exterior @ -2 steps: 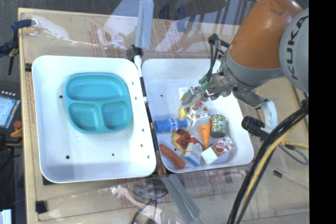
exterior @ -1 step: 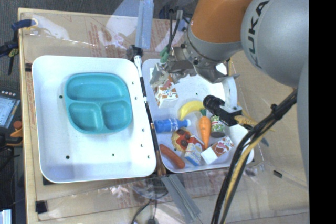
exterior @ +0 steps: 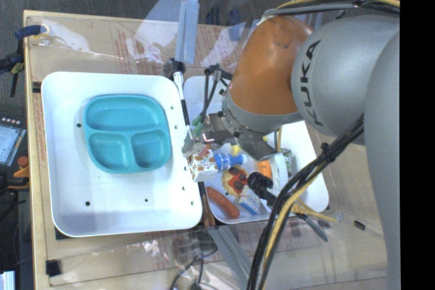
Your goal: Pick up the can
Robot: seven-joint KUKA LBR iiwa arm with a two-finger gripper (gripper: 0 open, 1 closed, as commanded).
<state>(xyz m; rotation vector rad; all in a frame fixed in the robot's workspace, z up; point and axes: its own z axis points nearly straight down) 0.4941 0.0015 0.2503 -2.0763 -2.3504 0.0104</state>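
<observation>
The grey arm with its orange band (exterior: pixel 268 68) covers most of the right bin (exterior: pixel 314 197). My gripper (exterior: pixel 198 140) hangs low over that bin's left edge, close to the wall shared with the left bin. Directly under it sits a small white and red printed object (exterior: pixel 202 164) that looks like the can; part of it is hidden by the gripper. Whether anything is gripped is hidden.
A blue three-compartment tray (exterior: pixel 128 131) lies in the left bin (exterior: pixel 61 200). Beside the can lie a blue and yellow toy (exterior: pixel 228 159), a red-orange item (exterior: pixel 236 181), a brown sausage (exterior: pixel 223 203) and an orange piece (exterior: pixel 265 168). Cables (exterior: pixel 285 204) cross the right bin's front.
</observation>
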